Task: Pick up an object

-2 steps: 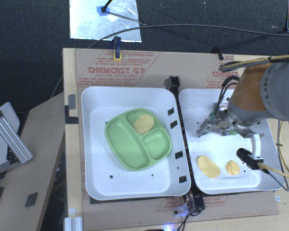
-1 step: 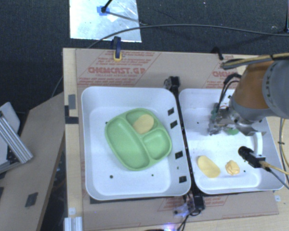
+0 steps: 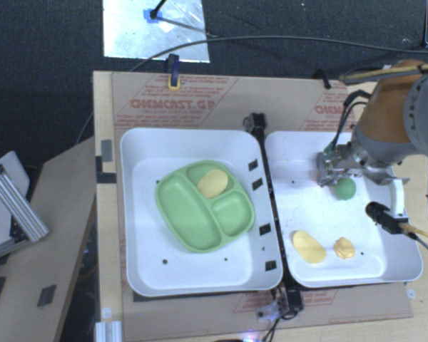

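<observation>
The brown board (image 3: 200, 95) under the bins bears red "CHEMCAST GP" print.

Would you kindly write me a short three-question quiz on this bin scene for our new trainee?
1. True or false: the green divided plate lies in the right bin.
2. Which thing sits right beside the gripper? A) green ball B) blue cup C) red block
3. How many yellow things lie in the right bin?

Key:
1. False; it lies in the left bin, with a yellow piece in one compartment.
2. A
3. Two: a yellow oval piece and a small yellow lump.
</observation>
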Available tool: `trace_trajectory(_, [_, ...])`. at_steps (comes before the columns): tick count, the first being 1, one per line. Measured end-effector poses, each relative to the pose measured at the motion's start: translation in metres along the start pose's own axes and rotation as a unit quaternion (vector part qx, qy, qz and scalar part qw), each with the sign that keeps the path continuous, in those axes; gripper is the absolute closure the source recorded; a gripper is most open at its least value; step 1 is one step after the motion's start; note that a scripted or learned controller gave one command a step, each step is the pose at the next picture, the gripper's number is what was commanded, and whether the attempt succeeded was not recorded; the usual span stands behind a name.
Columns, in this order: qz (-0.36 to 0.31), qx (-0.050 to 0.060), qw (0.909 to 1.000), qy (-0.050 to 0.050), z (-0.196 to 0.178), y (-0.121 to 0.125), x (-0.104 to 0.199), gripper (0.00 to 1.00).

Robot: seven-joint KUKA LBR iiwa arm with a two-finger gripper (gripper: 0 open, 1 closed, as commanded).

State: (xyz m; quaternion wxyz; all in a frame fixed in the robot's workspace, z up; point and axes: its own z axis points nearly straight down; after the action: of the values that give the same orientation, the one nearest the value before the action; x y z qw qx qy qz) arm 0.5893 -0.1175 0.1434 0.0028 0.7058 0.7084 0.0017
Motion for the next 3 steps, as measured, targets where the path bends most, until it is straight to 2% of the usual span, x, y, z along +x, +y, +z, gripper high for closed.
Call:
trace_trajectory(1, [-0.001, 0.000, 1.0000, 0.000, -0.049, 0.003, 0.009, 1.00])
trace_trajectory(2, [0.000, 0.000, 1.0000, 0.000, -0.101, -0.002, 0.002, 1.00])
trace_trajectory(3, [-0.003, 0.001, 1.0000, 0.001, -0.091, 0.017, 0.054, 1.00])
